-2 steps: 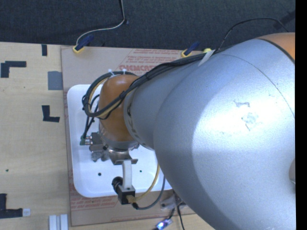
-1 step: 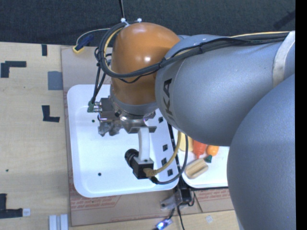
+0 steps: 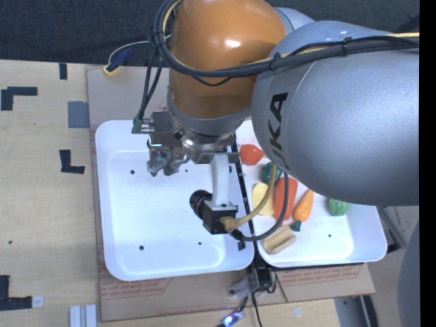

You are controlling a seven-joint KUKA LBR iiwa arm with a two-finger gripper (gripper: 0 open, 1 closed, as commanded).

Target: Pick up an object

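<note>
Objects for the pick all lie in the bin point(image 3: 371, 244) on the view's right, clustered at its left side against the wall it shares with the other bin point(image 3: 109, 203). The only writing I can read is part of the black KUKA lettering point(image 3: 278, 125) running down the grey arm casing. I count two white bins. In the right one there are one round red-orange piece point(image 3: 251, 154), two long orange pieces point(image 3: 285, 197) point(image 3: 304, 206) leaning side by side, one pale yellow piece point(image 3: 261, 197) just beside them, one tan block point(image 3: 279, 240) below them, and one green piece point(image 3: 337, 207) set apart toward the right. A darker green bit point(image 3: 268, 173) sits between the red-orange piece and the orange ones; I cannot say if it is a separate item. The gripper point(image 3: 163, 167) hangs over the upper left part of the left bin's white floor, well apart from the objects. I cannot tell how wide it is set, and I see nothing held in it.
</note>
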